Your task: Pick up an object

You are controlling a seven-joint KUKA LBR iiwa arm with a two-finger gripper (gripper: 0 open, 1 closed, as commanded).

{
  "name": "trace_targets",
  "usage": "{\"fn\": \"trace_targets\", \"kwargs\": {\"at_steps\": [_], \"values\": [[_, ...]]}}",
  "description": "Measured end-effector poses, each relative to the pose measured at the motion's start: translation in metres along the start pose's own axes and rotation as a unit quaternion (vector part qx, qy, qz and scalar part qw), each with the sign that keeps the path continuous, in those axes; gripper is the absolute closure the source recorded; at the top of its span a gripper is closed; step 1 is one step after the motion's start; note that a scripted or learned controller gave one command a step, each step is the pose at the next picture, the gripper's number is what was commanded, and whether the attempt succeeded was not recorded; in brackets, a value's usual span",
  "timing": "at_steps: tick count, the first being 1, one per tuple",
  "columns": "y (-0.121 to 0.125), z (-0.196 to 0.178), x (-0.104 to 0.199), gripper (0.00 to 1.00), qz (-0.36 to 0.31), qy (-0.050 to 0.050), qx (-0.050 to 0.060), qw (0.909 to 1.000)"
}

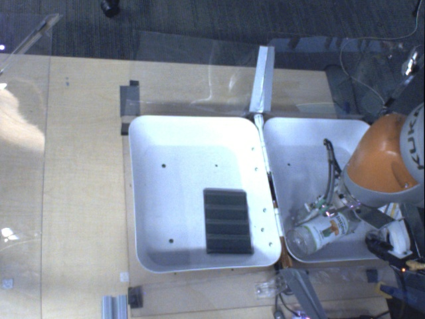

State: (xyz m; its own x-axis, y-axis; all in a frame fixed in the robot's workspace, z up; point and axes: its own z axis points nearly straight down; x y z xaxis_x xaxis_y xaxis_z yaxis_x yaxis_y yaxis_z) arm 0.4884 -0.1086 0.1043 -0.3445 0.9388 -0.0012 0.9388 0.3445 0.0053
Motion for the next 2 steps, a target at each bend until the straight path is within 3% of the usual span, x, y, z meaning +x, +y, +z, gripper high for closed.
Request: {"fn": "trace_targets", "kwargs": {"at_steps": [1,2], "values": [[0.034,0.015,0.004,0.00,0.073,-0.002,-0.003,0.9973],[0.068,0.016,-0.035,0.00,0.141,-0.001,-0.003,0.9900]]}}
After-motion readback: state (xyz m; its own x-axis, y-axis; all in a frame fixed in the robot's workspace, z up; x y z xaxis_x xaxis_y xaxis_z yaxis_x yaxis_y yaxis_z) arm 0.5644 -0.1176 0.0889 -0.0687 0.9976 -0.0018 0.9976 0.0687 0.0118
